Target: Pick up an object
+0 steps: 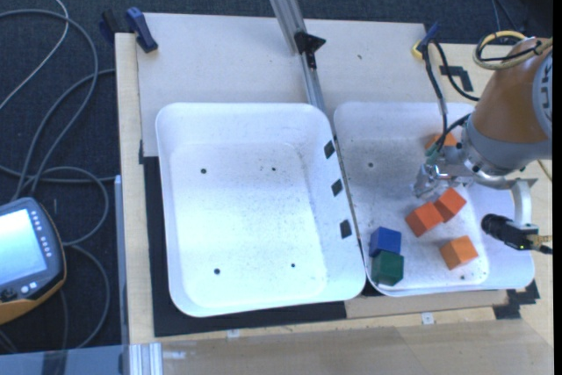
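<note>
Gripper [432, 180], grasp state impossible to tell, low in right bin [378, 123] beside orange blocks [436, 212].

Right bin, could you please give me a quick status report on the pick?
Gripper low in right bin, over orange blocks. Nothing seen held. Blue block, green block, another orange block nearby; none blocking.

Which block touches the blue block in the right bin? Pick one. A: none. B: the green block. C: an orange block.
B: the green block sits right against the blue block near the right bin's front-left corner; the orange blocks lie apart.
</note>
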Available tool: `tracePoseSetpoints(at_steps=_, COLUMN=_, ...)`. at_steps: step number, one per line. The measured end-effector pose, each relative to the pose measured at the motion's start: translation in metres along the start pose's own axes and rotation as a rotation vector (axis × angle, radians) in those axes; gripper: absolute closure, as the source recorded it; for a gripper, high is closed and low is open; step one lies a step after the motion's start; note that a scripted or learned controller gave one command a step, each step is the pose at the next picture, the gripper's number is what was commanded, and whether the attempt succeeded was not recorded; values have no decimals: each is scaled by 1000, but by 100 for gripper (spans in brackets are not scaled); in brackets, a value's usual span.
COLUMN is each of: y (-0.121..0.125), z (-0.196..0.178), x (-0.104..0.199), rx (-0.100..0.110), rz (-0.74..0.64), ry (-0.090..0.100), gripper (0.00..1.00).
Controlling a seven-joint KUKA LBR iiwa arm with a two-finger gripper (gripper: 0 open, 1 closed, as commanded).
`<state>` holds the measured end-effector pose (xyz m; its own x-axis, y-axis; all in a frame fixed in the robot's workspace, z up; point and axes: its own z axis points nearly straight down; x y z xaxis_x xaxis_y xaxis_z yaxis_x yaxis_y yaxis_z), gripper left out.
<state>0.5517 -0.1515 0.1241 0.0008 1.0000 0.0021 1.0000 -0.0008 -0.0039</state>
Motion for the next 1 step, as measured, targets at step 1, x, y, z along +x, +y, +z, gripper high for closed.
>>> tracePoseSetpoints(at_steps=1, y=1, z=1, x=0, rx=-3, rz=-1, ry=0, gripper=0)
